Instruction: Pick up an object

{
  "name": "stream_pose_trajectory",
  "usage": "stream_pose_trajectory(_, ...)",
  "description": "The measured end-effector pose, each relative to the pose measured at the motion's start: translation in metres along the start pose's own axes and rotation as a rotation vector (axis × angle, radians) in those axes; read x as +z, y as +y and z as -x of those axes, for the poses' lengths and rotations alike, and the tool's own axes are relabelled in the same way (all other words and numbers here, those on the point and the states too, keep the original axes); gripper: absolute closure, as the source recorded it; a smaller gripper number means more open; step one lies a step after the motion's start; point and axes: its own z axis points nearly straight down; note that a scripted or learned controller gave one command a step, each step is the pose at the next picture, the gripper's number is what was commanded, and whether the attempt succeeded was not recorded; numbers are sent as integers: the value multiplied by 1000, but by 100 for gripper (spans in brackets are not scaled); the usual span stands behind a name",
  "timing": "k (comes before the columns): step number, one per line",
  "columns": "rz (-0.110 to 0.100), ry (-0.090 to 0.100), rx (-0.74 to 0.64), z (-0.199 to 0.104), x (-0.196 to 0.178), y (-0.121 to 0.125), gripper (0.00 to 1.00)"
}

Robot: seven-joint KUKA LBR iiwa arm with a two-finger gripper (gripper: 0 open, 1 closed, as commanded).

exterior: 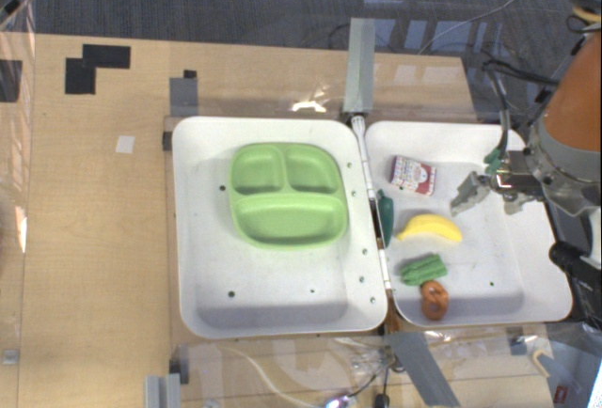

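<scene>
From the camera view, the gripper [467, 196] is seen over the right bin [527, 298], fingers spread, nothing pinched. The banana [431, 228] lies just left and below, long axis roughly left-right. Decent open room is left around it; the small carton [413, 175] sits nearby.

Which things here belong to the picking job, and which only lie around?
For the job: gripper, banana, small red-and-white carton, green toy vegetable, brown item, right bin.
Lying about: green divided plate, left bin.
</scene>
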Motion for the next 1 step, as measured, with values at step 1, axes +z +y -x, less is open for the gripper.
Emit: stream_pose_trajectory(1, 4, 0, -3, -1, -11, 2, 100)
